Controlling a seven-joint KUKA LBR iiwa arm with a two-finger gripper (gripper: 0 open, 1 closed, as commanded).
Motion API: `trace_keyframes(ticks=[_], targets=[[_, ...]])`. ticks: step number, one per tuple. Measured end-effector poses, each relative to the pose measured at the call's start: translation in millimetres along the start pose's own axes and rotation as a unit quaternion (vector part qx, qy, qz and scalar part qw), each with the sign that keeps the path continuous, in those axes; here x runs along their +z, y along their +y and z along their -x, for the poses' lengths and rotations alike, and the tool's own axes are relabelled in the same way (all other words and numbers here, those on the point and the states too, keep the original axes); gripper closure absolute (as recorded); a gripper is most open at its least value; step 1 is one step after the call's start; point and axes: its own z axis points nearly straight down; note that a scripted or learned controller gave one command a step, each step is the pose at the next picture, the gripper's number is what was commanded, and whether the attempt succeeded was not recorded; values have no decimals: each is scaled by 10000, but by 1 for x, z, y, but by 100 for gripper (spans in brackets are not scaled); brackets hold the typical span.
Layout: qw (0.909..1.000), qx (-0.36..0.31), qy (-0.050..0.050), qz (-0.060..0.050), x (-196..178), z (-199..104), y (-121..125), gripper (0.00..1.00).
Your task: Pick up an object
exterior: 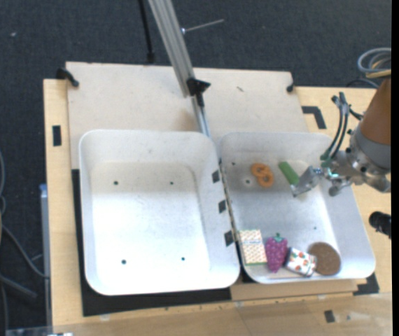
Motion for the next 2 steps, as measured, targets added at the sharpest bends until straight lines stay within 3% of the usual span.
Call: trace_keyframes(ticks=[1,2], targets=[[10000,3,-6,25,-3,0,1,0],[10000,17,-16,0,43,10,-1,0]])
